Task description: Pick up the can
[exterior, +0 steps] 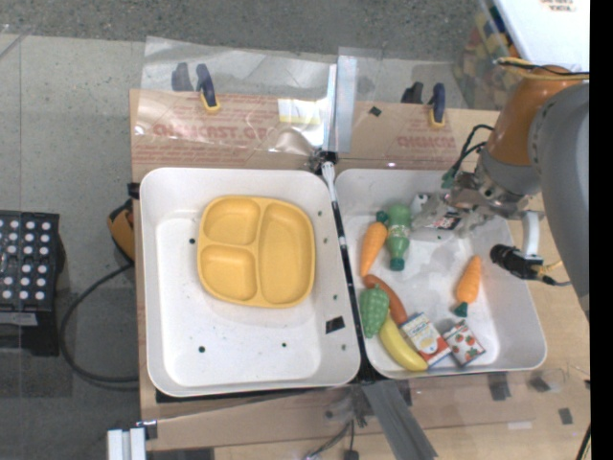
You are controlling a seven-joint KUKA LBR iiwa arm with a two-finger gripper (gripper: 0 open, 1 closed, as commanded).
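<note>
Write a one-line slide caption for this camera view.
Pincer over the right bin of toy food; yellow divided plate in the left bin.

A yellow divided plate (257, 250) lies in the left bin (163, 353); carrots (372, 247), banana (400, 345) in the right bin (522, 305).

Faint red lettering runs across the clear plastic sheet (230, 127) at twelve o'clock behind the left bin (163, 257), too washed out to read. A small dark mark on the white box (546, 8) at one o'clock is illegible. The carton (421, 338) at five o'clock bears unreadable print.
</note>
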